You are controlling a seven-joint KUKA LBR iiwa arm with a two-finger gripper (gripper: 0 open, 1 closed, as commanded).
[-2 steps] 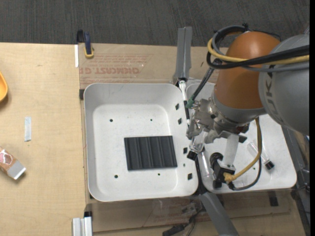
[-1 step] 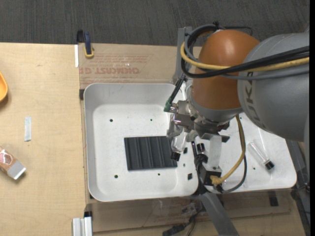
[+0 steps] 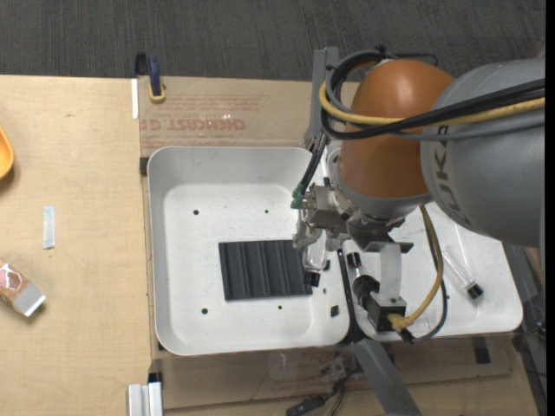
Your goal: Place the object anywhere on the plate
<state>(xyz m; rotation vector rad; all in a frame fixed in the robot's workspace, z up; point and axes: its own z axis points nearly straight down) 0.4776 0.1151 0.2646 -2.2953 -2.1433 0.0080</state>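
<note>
Reaching in from the right, the grey arm (image 3: pixel 486 154) with its orange band (image 3: pixel 395 120) hangs over the seam between the two white bins, and its gripper (image 3: pixel 310 248) sits at the right edge of a dark ribbed plate (image 3: pixel 263 269) lying flat in the left bin (image 3: pixel 173 198); whether the gripper is open or closed I cannot tell. Around the bins lies a pale wooden desk (image 3: pixel 69 146), with printed cardboard (image 3: pixel 217 120) behind and dark carpet (image 3: pixel 173 16) beyond.
</note>
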